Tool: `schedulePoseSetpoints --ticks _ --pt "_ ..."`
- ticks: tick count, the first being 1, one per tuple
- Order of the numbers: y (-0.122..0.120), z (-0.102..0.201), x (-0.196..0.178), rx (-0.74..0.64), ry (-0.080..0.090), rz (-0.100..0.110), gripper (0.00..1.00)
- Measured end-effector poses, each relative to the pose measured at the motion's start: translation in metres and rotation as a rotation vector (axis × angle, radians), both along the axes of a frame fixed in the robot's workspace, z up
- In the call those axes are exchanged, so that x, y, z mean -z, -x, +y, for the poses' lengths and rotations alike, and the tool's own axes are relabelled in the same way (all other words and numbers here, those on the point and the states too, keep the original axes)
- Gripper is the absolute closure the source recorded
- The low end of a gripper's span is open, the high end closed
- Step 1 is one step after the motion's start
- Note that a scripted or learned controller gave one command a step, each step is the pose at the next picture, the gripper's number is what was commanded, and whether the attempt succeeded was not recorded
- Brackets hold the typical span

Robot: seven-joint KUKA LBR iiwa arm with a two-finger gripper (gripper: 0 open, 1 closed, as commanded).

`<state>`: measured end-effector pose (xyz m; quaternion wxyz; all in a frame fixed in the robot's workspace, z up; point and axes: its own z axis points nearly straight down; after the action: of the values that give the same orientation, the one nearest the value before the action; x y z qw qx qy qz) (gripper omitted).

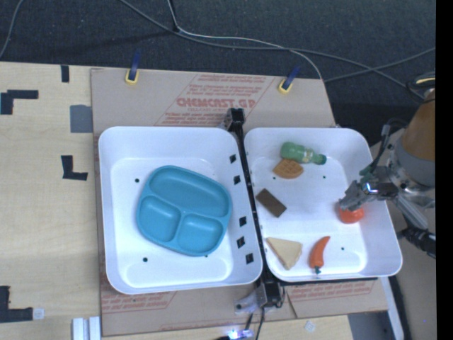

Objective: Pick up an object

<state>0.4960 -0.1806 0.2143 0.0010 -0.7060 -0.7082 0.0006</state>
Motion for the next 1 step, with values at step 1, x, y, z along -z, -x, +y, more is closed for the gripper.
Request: schedulePoseSetpoints --ticks 1 --pt "-0.0011 0.0002 -0.0222 0.001 0.000 0.002 1.00"
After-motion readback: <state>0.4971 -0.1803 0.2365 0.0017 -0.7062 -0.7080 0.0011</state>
